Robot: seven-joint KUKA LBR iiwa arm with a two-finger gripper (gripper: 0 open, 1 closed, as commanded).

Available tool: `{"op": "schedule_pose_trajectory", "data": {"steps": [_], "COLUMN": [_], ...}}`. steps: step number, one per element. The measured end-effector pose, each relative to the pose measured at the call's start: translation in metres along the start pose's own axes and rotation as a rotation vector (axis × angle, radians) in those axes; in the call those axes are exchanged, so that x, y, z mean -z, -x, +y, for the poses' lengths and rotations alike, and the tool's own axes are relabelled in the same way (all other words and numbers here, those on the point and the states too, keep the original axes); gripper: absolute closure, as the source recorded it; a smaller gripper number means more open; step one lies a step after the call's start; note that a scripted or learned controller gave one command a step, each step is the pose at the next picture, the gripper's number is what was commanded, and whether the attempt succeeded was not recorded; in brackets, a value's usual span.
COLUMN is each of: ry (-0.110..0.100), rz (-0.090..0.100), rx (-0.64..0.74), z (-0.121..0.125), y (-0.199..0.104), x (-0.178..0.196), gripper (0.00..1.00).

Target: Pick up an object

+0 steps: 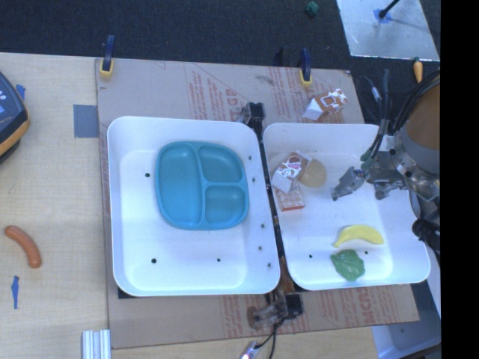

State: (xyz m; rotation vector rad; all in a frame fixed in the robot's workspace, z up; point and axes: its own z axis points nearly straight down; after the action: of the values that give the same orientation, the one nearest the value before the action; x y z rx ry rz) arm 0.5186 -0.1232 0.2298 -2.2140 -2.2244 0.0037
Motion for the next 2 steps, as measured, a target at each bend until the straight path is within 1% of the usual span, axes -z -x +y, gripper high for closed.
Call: {"op": "schedule_pose_trajectory", "data": {"steps": [1,2], "ry": [0.013,0.004], "rz": [-0.004,-0.003], "rx": [0.001,-0.002], "z": [-0.039,0.012], "y": [0.003,0.087], "x": [-0.134,-0.069], "gripper": [0.00,0.00]}}
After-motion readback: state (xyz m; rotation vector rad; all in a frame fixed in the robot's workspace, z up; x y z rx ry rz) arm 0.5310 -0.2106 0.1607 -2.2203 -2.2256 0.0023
